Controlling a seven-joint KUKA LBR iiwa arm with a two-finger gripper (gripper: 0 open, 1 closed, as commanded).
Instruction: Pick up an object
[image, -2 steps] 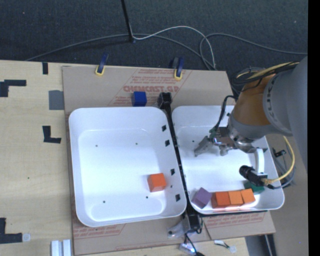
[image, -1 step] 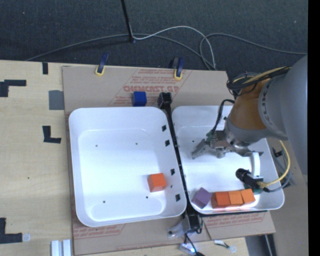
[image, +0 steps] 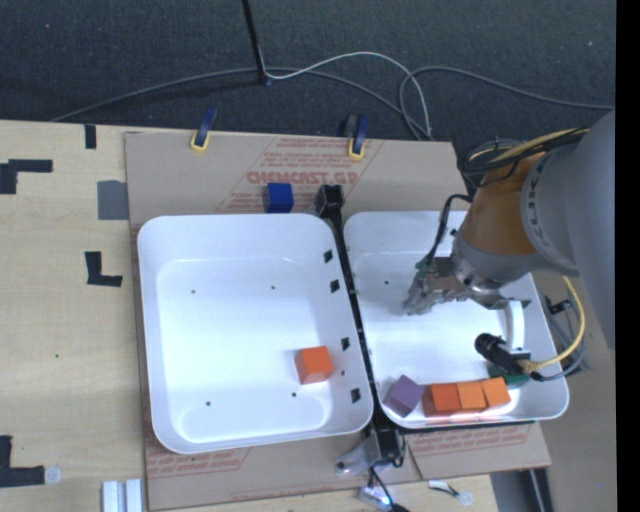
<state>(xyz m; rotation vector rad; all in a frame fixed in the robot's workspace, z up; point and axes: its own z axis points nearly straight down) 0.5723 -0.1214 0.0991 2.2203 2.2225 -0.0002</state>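
In the lower middle of the frame an orange cube (image: 314, 364) sits alone in the left bin (image: 170, 250), well apart from its walls. At the lower right a purple block (image: 403, 395) touches a row of orange blocks (image: 466, 397) against the right bin's (image: 385, 225) lower wall. All look small, light and rigid, best pinched across two flat opposite faces. Right of centre the end effector (image: 428, 291) hovers over bare floor in the right bin, holding nothing; I cannot tell its opening.
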